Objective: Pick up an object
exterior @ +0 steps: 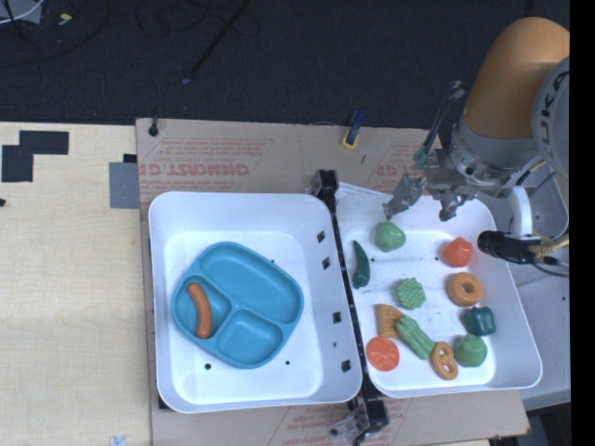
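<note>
Count: two white bins (240, 214), side by side. One blue divided plate (251, 295) and one orange sausage (200, 308) on it. Below the jaws: ten toy food pieces (two reddish-orange rounds, two ring-shaped pieces, five green or dark green pieces, one orange wedge). One gripper (424, 199).

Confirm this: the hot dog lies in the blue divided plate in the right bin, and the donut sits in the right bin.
Not quite. The camera view shows the hot dog in the blue divided plate in the left bin, not the right. The donut does sit in the right bin.
</note>
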Robot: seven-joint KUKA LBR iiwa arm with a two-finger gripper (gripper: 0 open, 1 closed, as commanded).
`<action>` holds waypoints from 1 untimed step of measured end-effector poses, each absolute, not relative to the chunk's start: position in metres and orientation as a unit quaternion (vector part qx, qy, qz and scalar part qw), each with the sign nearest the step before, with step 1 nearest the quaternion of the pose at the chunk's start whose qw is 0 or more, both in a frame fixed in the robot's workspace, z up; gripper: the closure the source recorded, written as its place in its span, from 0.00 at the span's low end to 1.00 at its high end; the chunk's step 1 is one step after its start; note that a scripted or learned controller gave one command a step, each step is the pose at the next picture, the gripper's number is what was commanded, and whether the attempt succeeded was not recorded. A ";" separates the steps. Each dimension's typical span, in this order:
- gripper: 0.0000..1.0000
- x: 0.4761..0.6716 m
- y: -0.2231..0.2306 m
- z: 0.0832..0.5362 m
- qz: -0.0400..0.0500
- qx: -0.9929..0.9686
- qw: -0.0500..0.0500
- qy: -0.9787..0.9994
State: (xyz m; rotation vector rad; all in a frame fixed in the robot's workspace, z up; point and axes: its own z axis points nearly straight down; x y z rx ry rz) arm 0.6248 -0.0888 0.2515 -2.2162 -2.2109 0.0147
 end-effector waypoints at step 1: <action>0.00 0.627 -0.089 0.259 0.000 -0.707 0.000 -0.707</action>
